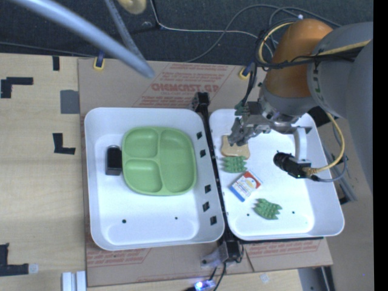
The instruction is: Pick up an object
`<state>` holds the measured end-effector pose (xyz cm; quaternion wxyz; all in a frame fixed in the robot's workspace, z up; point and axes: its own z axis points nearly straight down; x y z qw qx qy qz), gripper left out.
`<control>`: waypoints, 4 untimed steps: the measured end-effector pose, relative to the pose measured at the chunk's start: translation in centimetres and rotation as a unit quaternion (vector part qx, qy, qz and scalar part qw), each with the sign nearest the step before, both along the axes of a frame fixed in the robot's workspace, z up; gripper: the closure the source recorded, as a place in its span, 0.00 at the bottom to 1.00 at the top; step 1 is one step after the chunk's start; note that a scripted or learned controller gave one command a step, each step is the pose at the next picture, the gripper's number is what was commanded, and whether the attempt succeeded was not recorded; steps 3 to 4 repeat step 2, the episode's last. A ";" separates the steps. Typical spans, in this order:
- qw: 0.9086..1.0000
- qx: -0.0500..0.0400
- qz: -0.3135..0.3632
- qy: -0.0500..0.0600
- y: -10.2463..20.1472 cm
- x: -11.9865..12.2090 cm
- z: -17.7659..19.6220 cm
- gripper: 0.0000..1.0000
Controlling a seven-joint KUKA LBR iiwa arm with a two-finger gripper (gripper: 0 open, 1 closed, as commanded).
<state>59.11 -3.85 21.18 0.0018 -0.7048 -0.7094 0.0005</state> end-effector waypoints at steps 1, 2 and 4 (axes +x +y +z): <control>1.000 0.000 0.000 -0.001 5.1 -0.8 1.2 1.00; 1.000 -0.001 0.000 0.000 9.9 -1.3 0.4 1.00; 1.000 -0.001 0.000 0.000 9.9 -1.3 0.4 1.00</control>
